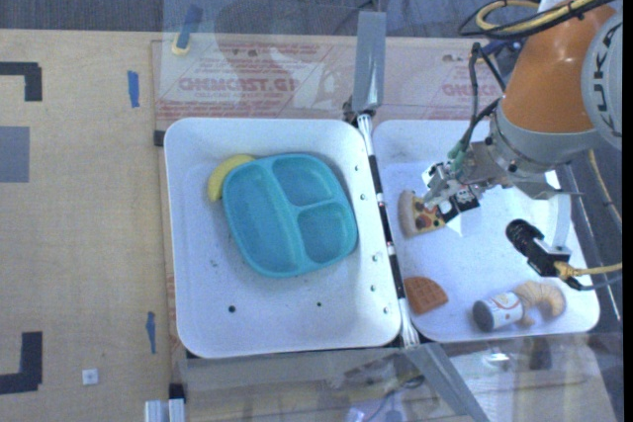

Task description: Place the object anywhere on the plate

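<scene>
Claw low in the right bin, over a small toy, plate far off to the left.

My claw point(442, 198) hung just above or touching a small tan toy point(418, 212) near the right bin's point(584, 316) left wall; couldn't tell if it was gripped. Teal plate point(289, 212) sat in the left bin point(193, 242), w/ a yellow thing point(220, 175) tucked under its upper-left edge. A brown piece point(426, 294), a can point(496, 310) and a tan toy point(542, 298) lay nearer the front. Risks, imo: toy so close to the wall could slip from a poor pinch, or snag on the divider point(381, 222) btwn bins during the carry.
</scene>
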`<action>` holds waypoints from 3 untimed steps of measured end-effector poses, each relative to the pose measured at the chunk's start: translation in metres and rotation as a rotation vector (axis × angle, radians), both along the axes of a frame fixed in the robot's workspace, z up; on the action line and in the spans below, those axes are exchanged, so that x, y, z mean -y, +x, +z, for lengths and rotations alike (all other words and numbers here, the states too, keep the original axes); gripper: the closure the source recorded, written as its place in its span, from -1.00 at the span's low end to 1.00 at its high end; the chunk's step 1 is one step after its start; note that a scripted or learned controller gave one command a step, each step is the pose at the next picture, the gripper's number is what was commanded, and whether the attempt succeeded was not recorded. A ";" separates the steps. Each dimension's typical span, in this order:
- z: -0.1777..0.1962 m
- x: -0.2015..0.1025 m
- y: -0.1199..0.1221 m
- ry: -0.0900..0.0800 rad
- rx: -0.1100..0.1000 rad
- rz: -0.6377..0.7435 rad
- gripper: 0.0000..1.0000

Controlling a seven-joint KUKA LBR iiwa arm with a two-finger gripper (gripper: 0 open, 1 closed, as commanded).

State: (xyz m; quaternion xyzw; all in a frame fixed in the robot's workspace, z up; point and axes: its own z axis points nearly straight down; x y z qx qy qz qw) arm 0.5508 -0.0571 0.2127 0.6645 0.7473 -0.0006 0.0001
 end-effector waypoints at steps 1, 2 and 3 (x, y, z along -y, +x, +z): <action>0.004 -0.058 0.006 0.000 0.002 0.134 1.00; -0.028 -0.119 0.071 0.000 0.002 0.208 1.00; -0.028 -0.119 0.071 0.000 0.003 0.208 -1.00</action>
